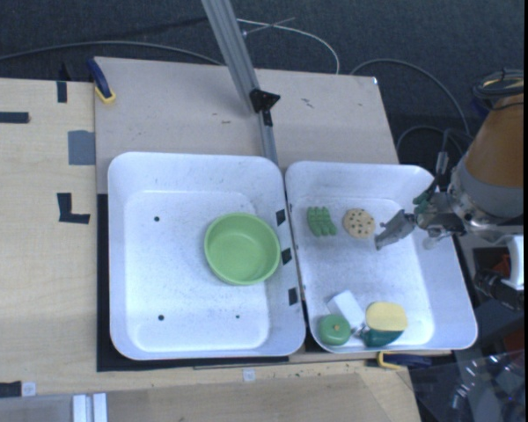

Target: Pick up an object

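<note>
My gripper (389,233) hangs over the right bin (440,275), near its right side, reaching in from the right. Its fingers point left toward a round tan cookie with dark chips (359,223), which lies just left of the tips, apart from them. A green ridged piece (320,221) lies left of the cookie. At the bin's front sit a green apple-like toy (335,330), a white block (347,307) and a yellow and teal object (386,319). Nothing shows between the fingers.
The left bin (150,262) holds a light green bowl (241,249). A grey metal pole (233,42) slants down from the top to the divide between the bins. Cables run over the dark floor behind the bench.
</note>
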You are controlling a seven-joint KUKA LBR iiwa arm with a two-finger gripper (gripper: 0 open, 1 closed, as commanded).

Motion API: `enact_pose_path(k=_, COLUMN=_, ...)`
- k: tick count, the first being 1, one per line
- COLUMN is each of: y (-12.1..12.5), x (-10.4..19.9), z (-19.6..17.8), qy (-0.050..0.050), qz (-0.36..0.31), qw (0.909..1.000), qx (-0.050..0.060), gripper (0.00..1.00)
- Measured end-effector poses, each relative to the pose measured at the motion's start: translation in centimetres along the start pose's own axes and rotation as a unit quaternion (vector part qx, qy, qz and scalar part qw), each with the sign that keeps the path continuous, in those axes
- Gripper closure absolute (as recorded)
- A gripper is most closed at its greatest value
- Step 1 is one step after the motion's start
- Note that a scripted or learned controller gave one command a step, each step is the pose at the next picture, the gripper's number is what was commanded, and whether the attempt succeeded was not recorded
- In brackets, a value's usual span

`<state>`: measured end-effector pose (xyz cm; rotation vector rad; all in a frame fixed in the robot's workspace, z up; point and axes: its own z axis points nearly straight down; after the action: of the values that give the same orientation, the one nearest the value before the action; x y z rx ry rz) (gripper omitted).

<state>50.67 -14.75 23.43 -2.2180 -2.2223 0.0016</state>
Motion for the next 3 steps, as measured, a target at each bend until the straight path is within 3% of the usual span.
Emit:
enact_pose_path(k=1, y=0.0, x=0.0, z=0.0, qy=0.0, qz=0.0, qw=1.0, qx=0.0, gripper=0.0)
enact_pose_path(k=3, y=-0.8, x=-1.1, z=10.8, qy=0.0, qz=0.001, qw=1.0, qx=0.003, gripper=0.0)
